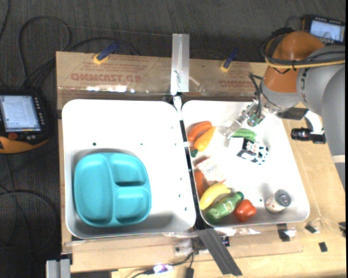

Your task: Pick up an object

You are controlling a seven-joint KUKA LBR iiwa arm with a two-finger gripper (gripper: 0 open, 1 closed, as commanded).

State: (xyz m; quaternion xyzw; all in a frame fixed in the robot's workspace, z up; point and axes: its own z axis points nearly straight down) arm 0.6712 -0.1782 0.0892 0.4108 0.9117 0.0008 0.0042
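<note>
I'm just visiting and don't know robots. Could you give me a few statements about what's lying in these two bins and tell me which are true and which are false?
1. A teal tray lies in the left bin. True.
2. The banana is in the left bin. False: it lies in the right bin, near its front left corner.
3. The gripper is over the right bin, near its back edge. True.
4. The black-and-white toy sits on the teal tray. False: it lies in the right bin, just in front of a small green item.
5. A red pepper lies near the front of the right bin. True.
</note>
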